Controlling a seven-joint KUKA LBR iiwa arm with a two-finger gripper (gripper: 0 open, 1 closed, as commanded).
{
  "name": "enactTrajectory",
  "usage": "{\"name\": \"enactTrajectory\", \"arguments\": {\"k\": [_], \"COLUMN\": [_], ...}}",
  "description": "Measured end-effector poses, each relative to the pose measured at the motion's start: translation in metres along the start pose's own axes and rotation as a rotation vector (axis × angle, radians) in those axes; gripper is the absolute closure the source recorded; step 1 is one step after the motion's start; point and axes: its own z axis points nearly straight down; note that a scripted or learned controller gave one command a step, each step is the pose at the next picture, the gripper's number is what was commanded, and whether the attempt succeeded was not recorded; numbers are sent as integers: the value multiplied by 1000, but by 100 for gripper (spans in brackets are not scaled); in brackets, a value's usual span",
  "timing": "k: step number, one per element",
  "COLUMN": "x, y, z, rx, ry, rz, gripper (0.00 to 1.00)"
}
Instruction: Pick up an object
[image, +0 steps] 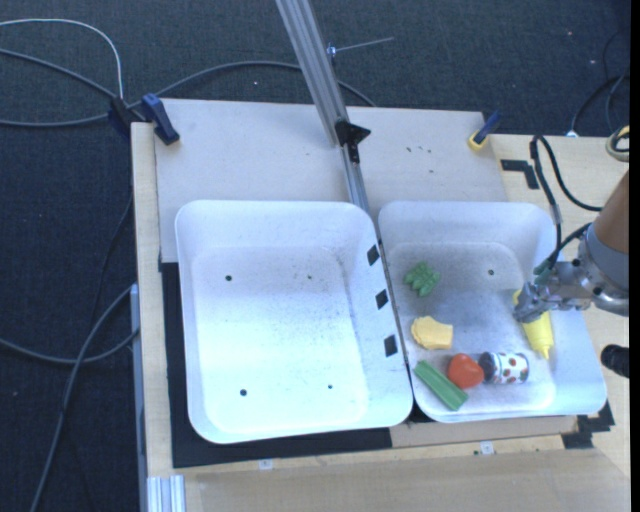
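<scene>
Claw low at the right side of the right bin, over a yellow object.

The claw hangs at the right wall of the right bin, its tip touching or just above the top end of a yellow object; whether its fingers are wide, narrow or gripping cannot be told. Just left of the yellow object, along the bin's front, lie a white cylinder with red dots, a red-orange piece and a green bar, close together. A yellow chunk sits above these, and a green clump farther back. The left bin lies beside it on the tabletop.
</scene>
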Motion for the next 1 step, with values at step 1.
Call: {"name": "enactTrajectory", "arguments": {"k": [1], "x": [0], "y": [0], "z": [-10], "rx": [-1], "ry": [0], "rz": [0], "gripper": [100]}}
